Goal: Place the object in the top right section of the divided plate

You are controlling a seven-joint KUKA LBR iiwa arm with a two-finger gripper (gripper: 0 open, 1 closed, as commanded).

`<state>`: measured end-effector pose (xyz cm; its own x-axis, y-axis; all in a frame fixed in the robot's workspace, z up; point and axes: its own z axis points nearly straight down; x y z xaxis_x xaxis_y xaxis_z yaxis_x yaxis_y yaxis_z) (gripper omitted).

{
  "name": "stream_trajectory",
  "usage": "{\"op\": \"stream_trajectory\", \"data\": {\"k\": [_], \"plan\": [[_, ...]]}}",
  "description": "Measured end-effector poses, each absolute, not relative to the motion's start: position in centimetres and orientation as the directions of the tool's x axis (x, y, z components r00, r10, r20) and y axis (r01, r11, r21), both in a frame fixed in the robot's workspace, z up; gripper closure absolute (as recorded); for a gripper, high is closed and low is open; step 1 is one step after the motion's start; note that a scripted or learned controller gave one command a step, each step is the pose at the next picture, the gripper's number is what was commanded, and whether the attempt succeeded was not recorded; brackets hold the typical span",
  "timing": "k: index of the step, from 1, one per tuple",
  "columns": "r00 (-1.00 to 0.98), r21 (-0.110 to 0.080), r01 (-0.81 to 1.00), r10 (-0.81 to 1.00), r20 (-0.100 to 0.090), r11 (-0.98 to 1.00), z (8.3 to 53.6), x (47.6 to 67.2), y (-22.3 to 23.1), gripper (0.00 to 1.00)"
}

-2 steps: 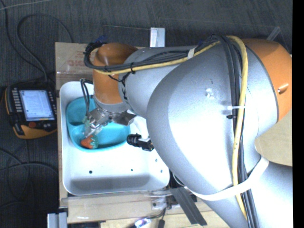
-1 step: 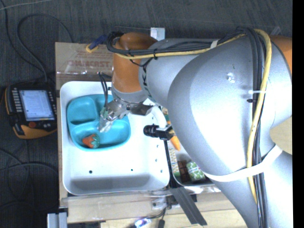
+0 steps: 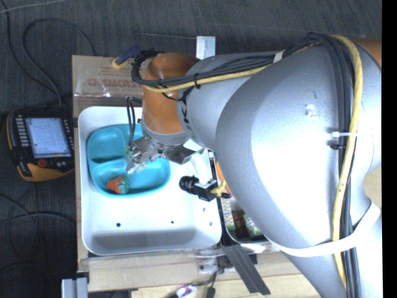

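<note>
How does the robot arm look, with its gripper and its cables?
The arm is thick, rounded and smooth grey, with an orange band above the wrist. Black cables and one yellow cable run along it, bound by a white tie. The gripper is small and silvery.

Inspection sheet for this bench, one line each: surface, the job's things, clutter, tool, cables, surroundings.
Surface: white bin holding a blue divided plate; second bin mostly hidden under the arm.
Job's things: small orange-red object with green lying in the plate's lower-left compartment, as the camera sees it.
Clutter: dark greenish items in the second bin, too hidden to identify.
Tool: tool low over the plate, just above and right of the object.
Cables: black-and-yellow bundle along the arm; loose black cable on the floor.
Surroundings: dark carpet; teach pendant left of the bench; cardboard behind the bin.
</note>
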<state>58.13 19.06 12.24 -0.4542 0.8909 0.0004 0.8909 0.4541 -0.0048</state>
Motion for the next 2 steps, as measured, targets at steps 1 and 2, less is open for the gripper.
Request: {"op": "stream_trajectory", "data": {"k": [1,2], "plan": [[-0.455,-0.009,0.89,0.891,-0.002,0.455,13.0,58.1,19.0,1.0],[-0.54,-0.004,0.842,0.842,-0.004,0.54,12.9,58.8,21.7,1.0]]}}
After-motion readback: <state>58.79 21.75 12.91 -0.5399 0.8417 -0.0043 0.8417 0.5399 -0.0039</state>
